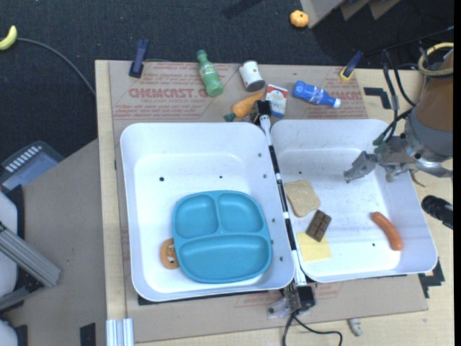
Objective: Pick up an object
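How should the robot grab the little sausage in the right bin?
Probably across the middle of the sausage, coming straight down from above. It lies flat and slanted on the bin floor, long and thin, with bare floor on both long sides for the fingers of the gripper.

Pincer [374, 166] over right bin [338, 139]

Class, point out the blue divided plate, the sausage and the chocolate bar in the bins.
blue divided plate [220, 236], camera view, centre ridge.
sausage [387, 231], camera view, mid-length.
chocolate bar [318, 225], camera view, top face.
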You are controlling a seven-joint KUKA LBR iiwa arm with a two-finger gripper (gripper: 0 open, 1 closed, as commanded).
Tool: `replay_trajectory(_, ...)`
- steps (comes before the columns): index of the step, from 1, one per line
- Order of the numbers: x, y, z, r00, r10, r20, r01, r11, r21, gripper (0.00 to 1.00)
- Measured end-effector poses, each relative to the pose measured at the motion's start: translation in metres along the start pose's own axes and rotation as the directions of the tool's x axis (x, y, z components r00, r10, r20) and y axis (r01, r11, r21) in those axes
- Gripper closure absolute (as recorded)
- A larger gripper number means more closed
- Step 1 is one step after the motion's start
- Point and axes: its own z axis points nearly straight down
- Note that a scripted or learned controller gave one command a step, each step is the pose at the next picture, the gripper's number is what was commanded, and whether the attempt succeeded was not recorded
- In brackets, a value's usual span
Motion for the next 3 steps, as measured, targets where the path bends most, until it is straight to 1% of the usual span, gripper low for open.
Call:
replay_trajectory(1,0.067,-0.035,0.031,1.0,-0.001,-0.001,0.001,1.0,0.002,0.0)
replay_trajectory(2,0.063,-0.051,0.103,1.0,0.001,0.0,-0.001,1.0,0.0,0.0)
replay_trajectory(3,0.069,-0.076,0.103,1.0,0.001,-0.001,-0.001,1.0,0.002,0.0)
